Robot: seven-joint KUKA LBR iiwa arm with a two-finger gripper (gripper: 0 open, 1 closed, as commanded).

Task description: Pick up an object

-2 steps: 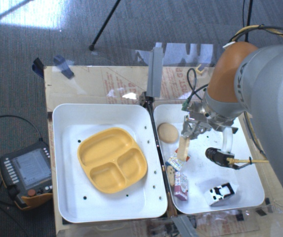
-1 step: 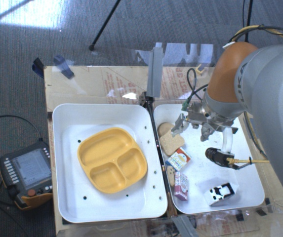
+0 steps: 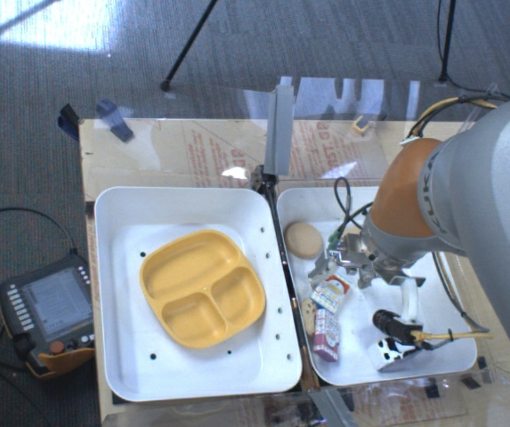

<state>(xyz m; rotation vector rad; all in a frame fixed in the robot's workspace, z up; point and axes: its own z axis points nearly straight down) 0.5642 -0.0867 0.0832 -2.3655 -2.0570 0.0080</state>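
The right bin (image 3: pixel 450 350) holds a beige egg-shaped object (image 3: pixel 303 239) near its left wall, a small white and red packet (image 3: pixel 330 293) in the middle, and a dark red packet (image 3: pixel 326 334) in front of it. A small black and white object (image 3: pixel 388 352) lies near the front right. My gripper (image 3: pixel 342 262) hangs low over the bin, just above and behind the white and red packet, to the right of the egg-shaped object. The grey wrist with its orange band covers the bin's back right part.
The left bin (image 3: pixel 117 238) holds a yellow divided plate (image 3: pixel 203 286). A grey upright post (image 3: pixel 279 132) stands behind the wall between the bins. A teach pendant (image 3: pixel 48 311) lies on the floor to the left.
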